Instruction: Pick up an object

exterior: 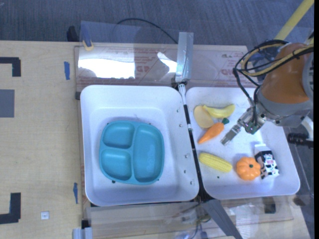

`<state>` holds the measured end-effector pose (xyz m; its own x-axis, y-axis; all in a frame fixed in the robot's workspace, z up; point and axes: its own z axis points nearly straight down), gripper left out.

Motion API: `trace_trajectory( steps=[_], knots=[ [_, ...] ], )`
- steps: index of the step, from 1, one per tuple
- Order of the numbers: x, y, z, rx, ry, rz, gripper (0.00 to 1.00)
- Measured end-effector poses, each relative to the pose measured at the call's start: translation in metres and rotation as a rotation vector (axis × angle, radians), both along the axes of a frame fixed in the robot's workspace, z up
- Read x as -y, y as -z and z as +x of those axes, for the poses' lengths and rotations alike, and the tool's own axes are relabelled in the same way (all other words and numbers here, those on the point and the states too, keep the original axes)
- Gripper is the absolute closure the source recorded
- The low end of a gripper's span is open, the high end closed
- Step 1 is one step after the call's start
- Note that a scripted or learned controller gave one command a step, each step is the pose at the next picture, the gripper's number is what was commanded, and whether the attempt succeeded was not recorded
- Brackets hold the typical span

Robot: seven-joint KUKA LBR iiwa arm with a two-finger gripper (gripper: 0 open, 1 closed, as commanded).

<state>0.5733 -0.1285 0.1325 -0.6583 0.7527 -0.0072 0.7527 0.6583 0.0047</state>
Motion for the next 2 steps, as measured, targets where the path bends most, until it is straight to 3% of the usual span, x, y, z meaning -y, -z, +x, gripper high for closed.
trace_trajectory(
  steps=[1,2],
  knots=[
    [-0.001,0.002,-0.001,-0.003,0.000,0.001,0.00],
    [-0.024,0.045,0.045,0.001,0.061,0.000,0.00]
  ],
)
